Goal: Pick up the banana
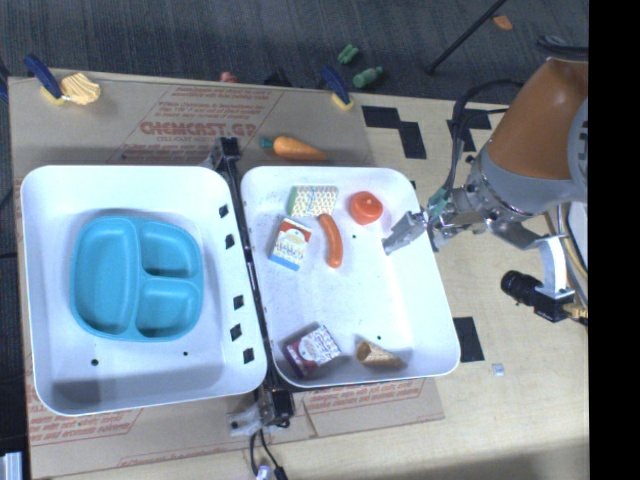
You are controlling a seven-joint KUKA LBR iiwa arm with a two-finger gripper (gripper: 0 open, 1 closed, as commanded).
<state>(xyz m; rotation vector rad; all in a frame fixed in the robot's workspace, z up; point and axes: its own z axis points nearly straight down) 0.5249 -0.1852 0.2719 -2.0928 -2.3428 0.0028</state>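
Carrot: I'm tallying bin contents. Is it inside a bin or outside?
Outside: the carrot lies on the cardboard beyond the right bin, past its top rim.

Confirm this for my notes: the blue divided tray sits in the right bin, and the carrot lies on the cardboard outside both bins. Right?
One slip. The camera view shows the blue divided tray in the left bin, not the right one. The carrot does lie on the cardboard outside both bins.

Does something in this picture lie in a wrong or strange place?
Yes. A toy carrot lies on the cardboard behind the right bin, outside both bins, while the other food items lie inside that bin. Nothing looks spilled or broken.
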